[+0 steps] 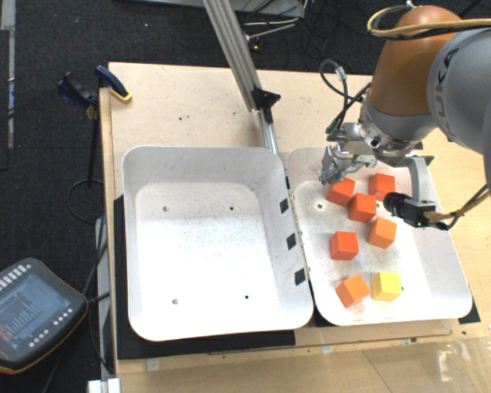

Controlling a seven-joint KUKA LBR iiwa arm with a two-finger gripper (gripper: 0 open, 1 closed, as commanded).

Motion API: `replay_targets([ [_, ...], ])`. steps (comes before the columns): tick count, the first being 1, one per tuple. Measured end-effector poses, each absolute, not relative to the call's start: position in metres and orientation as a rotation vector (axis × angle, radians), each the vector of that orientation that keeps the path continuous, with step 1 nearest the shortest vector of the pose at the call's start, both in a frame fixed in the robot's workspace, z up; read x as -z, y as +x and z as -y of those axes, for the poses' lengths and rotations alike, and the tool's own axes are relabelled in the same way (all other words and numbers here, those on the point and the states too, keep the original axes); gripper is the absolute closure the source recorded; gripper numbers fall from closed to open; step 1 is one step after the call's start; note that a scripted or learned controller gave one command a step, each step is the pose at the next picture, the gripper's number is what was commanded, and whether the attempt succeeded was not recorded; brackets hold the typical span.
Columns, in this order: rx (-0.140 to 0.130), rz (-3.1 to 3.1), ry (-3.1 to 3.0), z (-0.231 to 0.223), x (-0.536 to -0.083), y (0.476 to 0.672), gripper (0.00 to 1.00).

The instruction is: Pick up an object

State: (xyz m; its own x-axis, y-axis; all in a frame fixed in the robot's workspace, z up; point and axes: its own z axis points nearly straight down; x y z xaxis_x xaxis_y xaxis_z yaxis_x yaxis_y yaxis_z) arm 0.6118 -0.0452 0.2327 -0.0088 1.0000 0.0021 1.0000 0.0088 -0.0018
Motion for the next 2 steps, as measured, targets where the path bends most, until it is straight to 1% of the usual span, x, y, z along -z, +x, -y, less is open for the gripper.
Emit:
replay_targets([
  [1, 0.004, 2.232, -2.212, -0.009, -0.243, 0.617, 1.00],
  [2, 0.003, 2.231, -2.210, -0.074, -0.239, 0.619, 1.00],
])
